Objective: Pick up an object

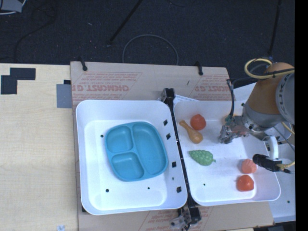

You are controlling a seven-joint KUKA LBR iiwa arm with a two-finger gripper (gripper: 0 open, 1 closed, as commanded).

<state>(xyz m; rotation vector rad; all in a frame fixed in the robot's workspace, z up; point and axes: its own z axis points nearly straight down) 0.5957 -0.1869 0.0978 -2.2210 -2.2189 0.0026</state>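
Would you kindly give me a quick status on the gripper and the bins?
Gripper low in right bin, grasping nothing. Nearest: round red-orange fruit, tan wooden spoon, green grape bunch. Blue divided plate in left bin.

My claw (230, 133) is small and dark here, so I cannot tell how its tips stand. My arm (269, 97) runs off the right side. It hides part of the right bin (211, 198). The counter (33, 153) is cut off at the left.
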